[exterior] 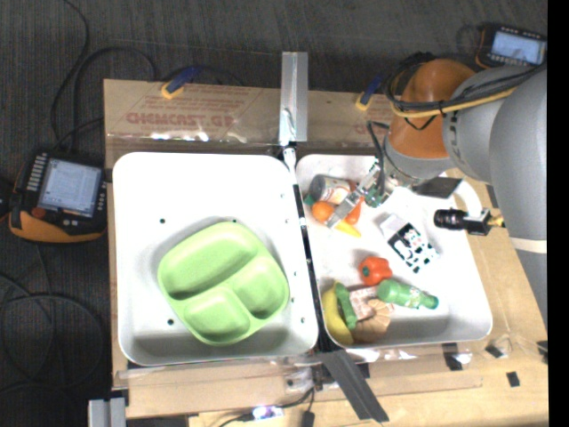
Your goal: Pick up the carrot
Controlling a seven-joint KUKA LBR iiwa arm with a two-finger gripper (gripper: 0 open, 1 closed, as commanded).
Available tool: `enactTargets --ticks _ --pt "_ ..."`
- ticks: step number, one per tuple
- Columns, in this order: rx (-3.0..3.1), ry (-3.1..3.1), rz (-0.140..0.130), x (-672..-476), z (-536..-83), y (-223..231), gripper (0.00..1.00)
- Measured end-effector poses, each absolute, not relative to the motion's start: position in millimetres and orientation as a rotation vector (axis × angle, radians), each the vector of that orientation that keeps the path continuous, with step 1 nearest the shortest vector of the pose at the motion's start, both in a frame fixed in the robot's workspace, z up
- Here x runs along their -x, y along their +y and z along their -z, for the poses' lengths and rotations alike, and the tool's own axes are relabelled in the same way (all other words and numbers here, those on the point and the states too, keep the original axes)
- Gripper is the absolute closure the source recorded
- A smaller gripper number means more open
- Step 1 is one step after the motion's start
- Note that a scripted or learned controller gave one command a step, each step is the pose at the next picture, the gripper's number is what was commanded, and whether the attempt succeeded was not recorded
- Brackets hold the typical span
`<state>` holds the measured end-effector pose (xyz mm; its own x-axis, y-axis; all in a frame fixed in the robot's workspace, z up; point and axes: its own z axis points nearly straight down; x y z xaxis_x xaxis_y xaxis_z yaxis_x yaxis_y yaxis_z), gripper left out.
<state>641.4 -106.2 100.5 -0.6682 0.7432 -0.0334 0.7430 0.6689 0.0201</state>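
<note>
Grey arm [507, 149] with the orange band reaching in, claw [356, 205] down in the right bin [462, 274], near its far left corner. Can't tell how wide the claw is spread or whether anything's actually clamped in it, too cluttered there. Left bin [142, 238] well off to the claw's left, with a green divided tray [222, 278] lying in it. Carrot [333, 210] right at the claw tip, touching or nearly so, small tin can [324, 188] just beyond it. Yellow bit [348, 230] poking out just under the claw. Black-and-white patterned box [411, 244] a little to the claw's right and nearer. Red pepper [374, 268], green bottle [404, 294], banana [334, 314] and a brown packet [372, 314] grouped at the near side, apart from the claw.
</note>
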Motion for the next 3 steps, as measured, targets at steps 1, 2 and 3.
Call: enactTargets --ticks 1,2,3 --pt "-1.259 2.837 -0.009 -642.5 -112 -104 1.00" --pt "-1.341 2.838 0.001 -658.4 -167 -141 1.00" --pt "-1.626 2.655 -0.011 -639.2 -143 -129 1.00"
